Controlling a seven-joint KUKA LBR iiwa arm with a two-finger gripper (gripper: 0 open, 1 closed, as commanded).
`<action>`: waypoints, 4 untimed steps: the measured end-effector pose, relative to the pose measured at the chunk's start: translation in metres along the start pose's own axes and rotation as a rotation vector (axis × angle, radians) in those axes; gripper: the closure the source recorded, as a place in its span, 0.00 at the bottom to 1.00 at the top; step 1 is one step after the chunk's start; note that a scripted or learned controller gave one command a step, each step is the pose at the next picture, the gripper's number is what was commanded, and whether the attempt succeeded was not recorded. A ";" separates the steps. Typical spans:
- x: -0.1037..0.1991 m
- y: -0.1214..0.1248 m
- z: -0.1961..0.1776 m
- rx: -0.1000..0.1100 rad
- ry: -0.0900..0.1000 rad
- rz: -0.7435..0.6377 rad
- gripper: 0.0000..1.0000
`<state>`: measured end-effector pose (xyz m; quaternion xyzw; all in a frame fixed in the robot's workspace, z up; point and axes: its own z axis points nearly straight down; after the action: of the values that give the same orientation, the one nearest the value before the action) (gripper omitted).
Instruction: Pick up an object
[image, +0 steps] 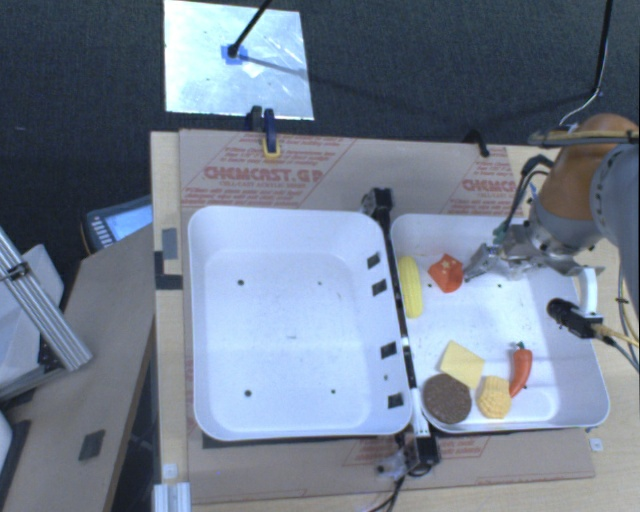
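The nearest candidate for a pick is the small red-orange piece (446, 272), which lies in the right bin (570, 410) toward its far edge, a little in from the divider that the two bins share. It is a squat, blocky thing with no marked long axis, so the approach should not depend much on wrist turn. Just beside it, on the divider side, a yellow corn cob (410, 287) lies with its length running along the bin's inner wall, from far to near. The gripper (482, 264) sits just on the other side of the red-orange piece, toward the bin's outer wall, low over the bin floor and pointing toward the divider; the piece is close in front of its tip but apart from it, not between the fingers, so nothing is held. Whether the pincer stands released or clenched I cannot tell, as its tip is too small and dark against the wrist. The move would seem to turn on this short gap: the piece lies straight ahead of the gripper, toward the divider, with the cob close behind it. Along the near edge of the same bin lie a yellow cheese slice (461, 363), a brown round patty (446, 398), a yellow waffle-like piece (493, 397) and a small carrot (520, 368), all well apart from the gripper. The left bin (215, 400) lies beyond the divider.
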<state>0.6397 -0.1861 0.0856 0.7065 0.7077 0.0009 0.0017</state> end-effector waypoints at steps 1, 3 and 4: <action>0.000 0.000 0.000 0.000 0.000 0.000 0.00; 0.000 0.000 0.000 0.000 0.000 0.000 0.00; 0.000 0.000 0.000 0.000 0.000 0.000 0.00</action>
<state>0.6397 -0.1861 0.0856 0.7065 0.7077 0.0009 0.0017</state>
